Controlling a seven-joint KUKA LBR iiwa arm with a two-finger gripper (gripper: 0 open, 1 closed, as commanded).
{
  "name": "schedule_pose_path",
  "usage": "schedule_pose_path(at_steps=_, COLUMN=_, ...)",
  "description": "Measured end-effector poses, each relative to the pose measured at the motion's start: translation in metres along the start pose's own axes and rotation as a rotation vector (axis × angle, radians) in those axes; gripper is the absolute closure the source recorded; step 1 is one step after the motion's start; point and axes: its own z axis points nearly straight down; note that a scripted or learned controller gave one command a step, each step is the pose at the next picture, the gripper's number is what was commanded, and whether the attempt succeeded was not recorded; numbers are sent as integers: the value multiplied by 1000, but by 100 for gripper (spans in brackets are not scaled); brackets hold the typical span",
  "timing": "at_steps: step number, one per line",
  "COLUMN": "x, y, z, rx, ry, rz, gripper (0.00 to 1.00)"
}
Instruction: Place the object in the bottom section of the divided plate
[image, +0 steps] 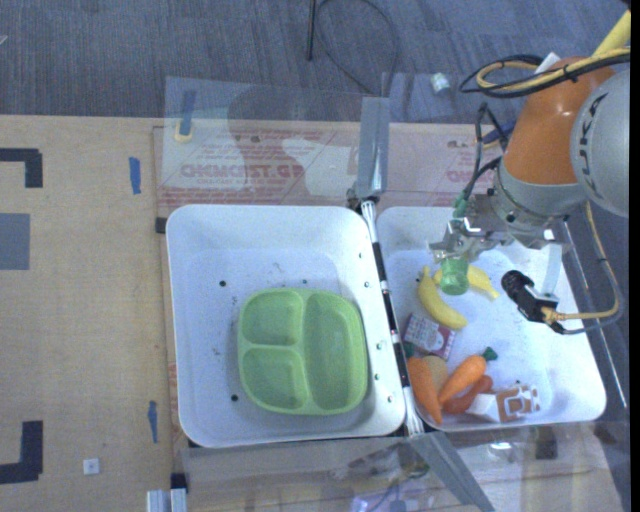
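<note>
The small green object (452, 277), pale and see-through, is the likeliest thing to be carried. It sits in the right bin (580, 400), directly under the gripper (456, 252) and against the upper end of a yellow banana (440, 302). The gripper is so close above it that I cannot tell whether it is open or closed, or whether the object is in its grasp at all; it may merely rest on the bin floor beneath.

The green divided plate (300, 352) lies in the left bin (200, 250), well apart from the object and across the wall between the two bins. All three of its sections look bare, the two small ones on the left and the long one on the right.

Lower in the right bin are a red packet (432, 336), two carrots (462, 378) and a white and orange carton (512, 401).

By my reading the task is at its start: a sure grasp, the lift, the carry to the left and the setting down in the plate's bottom section are all left to do
</note>
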Motion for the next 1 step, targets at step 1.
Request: schedule_pose_path(at_steps=1, x=55, y=-43, z=-7, rx=0, ry=2, rz=-230, gripper=100)
